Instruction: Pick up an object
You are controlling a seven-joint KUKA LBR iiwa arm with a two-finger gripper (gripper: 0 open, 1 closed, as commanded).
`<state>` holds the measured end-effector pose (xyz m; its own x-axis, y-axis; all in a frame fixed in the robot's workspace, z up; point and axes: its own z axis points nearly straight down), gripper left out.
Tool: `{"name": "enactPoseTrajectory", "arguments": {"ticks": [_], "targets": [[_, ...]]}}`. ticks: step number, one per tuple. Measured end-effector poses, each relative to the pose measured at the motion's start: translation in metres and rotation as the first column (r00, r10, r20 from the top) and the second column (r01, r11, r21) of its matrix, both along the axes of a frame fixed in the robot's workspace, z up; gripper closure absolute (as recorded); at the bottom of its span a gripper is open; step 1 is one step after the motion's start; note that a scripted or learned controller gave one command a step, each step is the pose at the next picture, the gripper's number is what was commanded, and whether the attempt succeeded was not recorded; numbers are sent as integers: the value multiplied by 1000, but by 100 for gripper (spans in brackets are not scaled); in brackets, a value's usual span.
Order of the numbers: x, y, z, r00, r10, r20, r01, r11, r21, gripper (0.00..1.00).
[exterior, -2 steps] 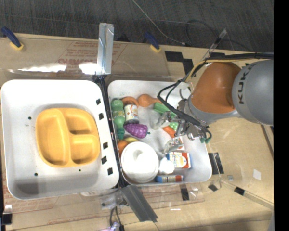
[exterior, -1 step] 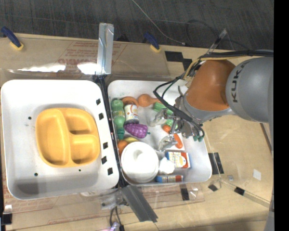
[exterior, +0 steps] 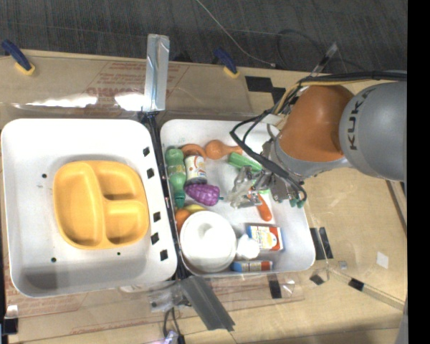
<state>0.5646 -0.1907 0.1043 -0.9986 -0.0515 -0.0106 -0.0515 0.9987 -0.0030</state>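
Observation:
My gripper (exterior: 245, 190) reaches down into the middle of the right bin (exterior: 295, 229), its metal fingers hanging just right of the purple grapes (exterior: 202, 192) and close to an orange carrot (exterior: 263, 208). A green vegetable (exterior: 241, 160) lies just above the fingers. Nothing shows between them. The grey arm with its orange band (exterior: 312, 124) hangs over the bin's upper right part and hides what lies beneath.
The right bin also holds a white bowl (exterior: 208, 239), a small can (exterior: 195, 168), green pieces (exterior: 175, 169), an orange piece (exterior: 216, 148), a carton (exterior: 264, 236) and a tube (exterior: 252, 266). The left bin (exterior: 21, 192) bears a yellow divided tray (exterior: 100, 203).

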Motion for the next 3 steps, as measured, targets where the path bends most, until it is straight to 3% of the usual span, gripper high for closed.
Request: {"name": "enactPoseTrajectory", "arguments": {"ticks": [1, 2, 3], "targets": [[0, 0, 0, 1000, 1, 0, -1, 1000, 0, 0], [-10, -18, -11, 1000, -28, -9, 28, 1000, 3, 0], [9, -18, -10, 998, 55, -5, -55, 998, 1, 0]]}}
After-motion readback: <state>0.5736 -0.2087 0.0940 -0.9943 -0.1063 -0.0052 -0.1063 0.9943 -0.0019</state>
